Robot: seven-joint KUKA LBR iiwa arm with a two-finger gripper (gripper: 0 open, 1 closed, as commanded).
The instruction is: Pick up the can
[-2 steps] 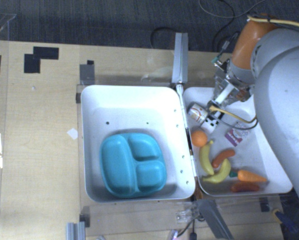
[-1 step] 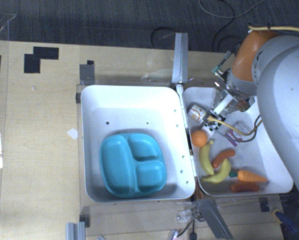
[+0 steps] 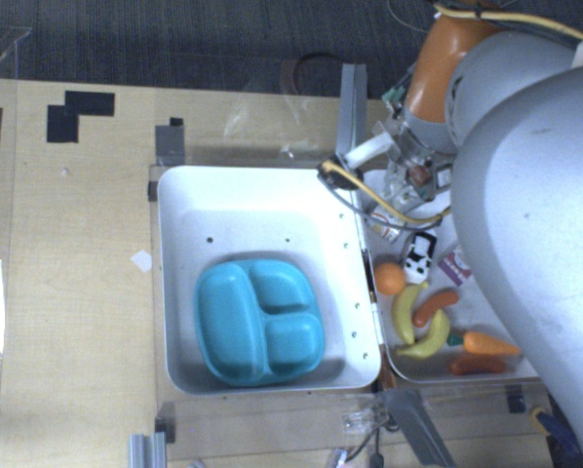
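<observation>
Camera view: pale wooden surface (image 3: pixel 67 291) with black square marks, dark carpet beyond, two white bins side by side.

Left bin (image 3: pixel 262 203) holds a blue divided plate (image 3: pixel 259 320) with three compartments, lying near its front edge. Right bin (image 3: pixel 394 364) is largely covered by the grey arm (image 3: pixel 525 213), whose orange band (image 3: pixel 443 52) sits above the wrist. Toy foods crowd the bin's visible strip: an orange (image 3: pixel 390 278), a banana (image 3: pixel 416 328), a sausage (image 3: pixel 435 307), a carrot (image 3: pixel 488 343), plus a black-and-white piece (image 3: pixel 420 253). The tool (image 3: pixel 408 178) hangs over the bin's far end among a yellow cable (image 3: pixel 355 185); whether it is clenched or released cannot be told. No can is made out; what lies under the arm is hidden.
</observation>
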